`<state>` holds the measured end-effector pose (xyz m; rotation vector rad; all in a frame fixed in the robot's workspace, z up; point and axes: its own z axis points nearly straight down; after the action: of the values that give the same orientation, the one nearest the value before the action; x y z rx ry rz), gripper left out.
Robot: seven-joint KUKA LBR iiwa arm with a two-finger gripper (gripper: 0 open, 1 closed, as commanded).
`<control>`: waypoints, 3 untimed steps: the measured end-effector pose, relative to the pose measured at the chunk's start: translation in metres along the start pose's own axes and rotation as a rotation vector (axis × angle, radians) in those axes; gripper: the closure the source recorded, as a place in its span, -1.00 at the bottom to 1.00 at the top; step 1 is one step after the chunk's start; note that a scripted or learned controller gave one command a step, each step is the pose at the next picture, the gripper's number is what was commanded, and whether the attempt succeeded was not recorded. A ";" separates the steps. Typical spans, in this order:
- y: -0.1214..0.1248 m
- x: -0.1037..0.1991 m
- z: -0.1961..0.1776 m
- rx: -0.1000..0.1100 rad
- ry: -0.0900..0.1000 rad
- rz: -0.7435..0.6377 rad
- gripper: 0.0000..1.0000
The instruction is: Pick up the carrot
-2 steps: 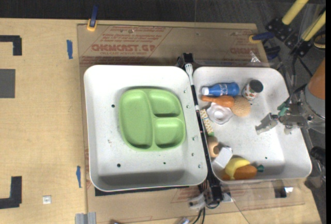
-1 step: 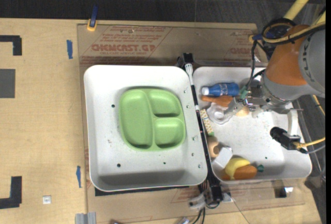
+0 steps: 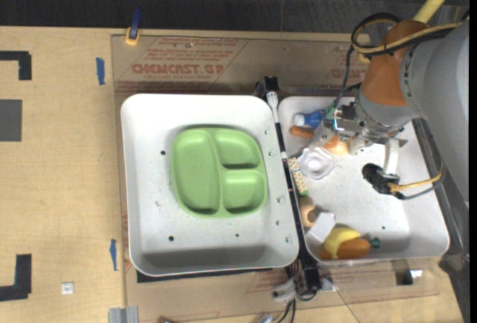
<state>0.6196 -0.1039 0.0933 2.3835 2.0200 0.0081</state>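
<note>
Both bins (image 3: 149, 165) look like smooth, slightly glossy white plastic. The green tray (image 3: 220, 170) is matt plastic. The bench (image 3: 59, 187) looks like raw, matt board. The arm (image 3: 440, 83) has a smooth grey shell.

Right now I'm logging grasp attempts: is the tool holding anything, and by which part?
It cannot be told. The tool sits low at the right white bin's far end among small items; the orange carrot lies apart at the near edge.
</note>
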 end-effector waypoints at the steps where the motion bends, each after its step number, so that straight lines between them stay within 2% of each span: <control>1: 0.032 0.008 0.005 0.114 -0.006 0.149 -1.00; 2: 0.034 0.008 -0.006 0.105 -0.011 0.151 1.00; 3: 0.032 0.005 -0.005 0.113 -0.017 0.152 -1.00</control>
<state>0.6518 -0.1042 0.0986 2.5906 1.8750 -0.1272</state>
